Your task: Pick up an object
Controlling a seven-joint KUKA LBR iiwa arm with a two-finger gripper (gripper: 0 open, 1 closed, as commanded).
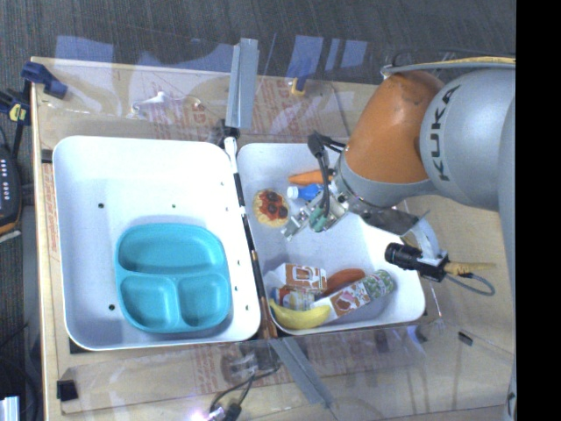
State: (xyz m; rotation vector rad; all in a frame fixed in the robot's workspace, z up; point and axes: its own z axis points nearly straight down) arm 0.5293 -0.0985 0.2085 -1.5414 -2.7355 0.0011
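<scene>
Several toys crowd the right-hand shallow white bin point(408, 305); the claw point(314, 220) hovers just right of the round pizza-slice toy point(271, 206), its opening unreadable, approach underway, descent next.

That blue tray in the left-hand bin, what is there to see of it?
The turquoise plastic divided tray lies flat, open side up, on the floor of the left white bin, toward its near side. It has rounded corners and three compartments: one long one along the far side, two smaller ones nearer. It looks smooth, with nothing lying in it.
</scene>
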